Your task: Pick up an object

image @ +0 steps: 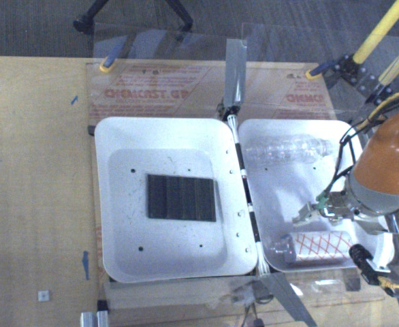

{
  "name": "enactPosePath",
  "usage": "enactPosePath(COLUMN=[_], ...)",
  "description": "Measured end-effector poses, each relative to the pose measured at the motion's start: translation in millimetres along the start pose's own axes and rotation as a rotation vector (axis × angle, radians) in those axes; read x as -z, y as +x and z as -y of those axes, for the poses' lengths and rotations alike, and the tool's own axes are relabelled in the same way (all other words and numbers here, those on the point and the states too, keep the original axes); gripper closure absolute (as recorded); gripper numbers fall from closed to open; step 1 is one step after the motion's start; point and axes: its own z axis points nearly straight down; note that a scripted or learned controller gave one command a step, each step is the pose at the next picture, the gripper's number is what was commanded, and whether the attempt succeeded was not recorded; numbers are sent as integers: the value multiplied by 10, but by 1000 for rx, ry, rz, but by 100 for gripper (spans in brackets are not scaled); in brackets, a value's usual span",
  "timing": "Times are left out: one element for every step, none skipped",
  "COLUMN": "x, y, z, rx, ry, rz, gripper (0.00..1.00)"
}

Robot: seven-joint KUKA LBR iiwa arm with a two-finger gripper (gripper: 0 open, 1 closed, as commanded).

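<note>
Light: bright, even illumination is falling from overhead.
Glare: the white bins (111, 182) are washing out; the clear bottle (288, 148) is glinting faintly.
Shadows: soft ones are pooling inside the bin walls.
Focus: detail is looking slightly soft and grainy throughout.

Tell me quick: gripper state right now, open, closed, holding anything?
Gripper: cannot be told from this camera view; it sits low in the right bin, above the red-and-white patterned object, with nothing visibly held.
</note>
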Motion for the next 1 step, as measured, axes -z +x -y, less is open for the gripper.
enactPosePath(x=[-279], y=[422], z=[-468], rx=[42], ry=[-12], rz=[3], gripper=[0])
